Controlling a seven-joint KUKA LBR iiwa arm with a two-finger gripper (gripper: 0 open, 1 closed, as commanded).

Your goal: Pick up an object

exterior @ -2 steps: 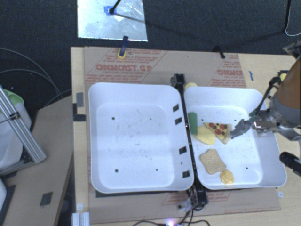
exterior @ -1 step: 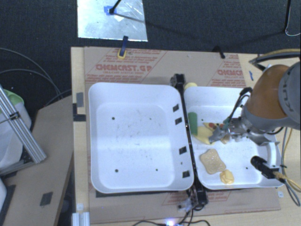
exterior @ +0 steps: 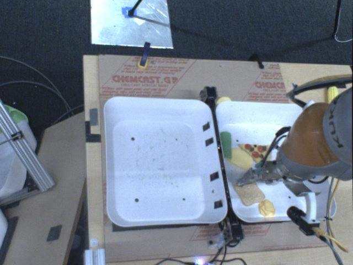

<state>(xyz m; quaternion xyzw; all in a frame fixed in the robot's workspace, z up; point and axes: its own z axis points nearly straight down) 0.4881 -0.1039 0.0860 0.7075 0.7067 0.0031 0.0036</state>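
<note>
While the arm point(exterior: 317, 142) reaches in from the right, low over the right bin point(exterior: 259, 112), its gripper point(exterior: 251, 176) hangs just above a tan cracker point(exterior: 250, 194); whether it is open or closed is unclear. The left bin point(exterior: 160, 162) offers room.

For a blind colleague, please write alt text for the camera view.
A grey-and-orange robot arm reaches from the right into the right white bin, its gripper low over toy food: a pizza slice, a yellow piece, a cracker. The left white bin sits beside it.
</note>
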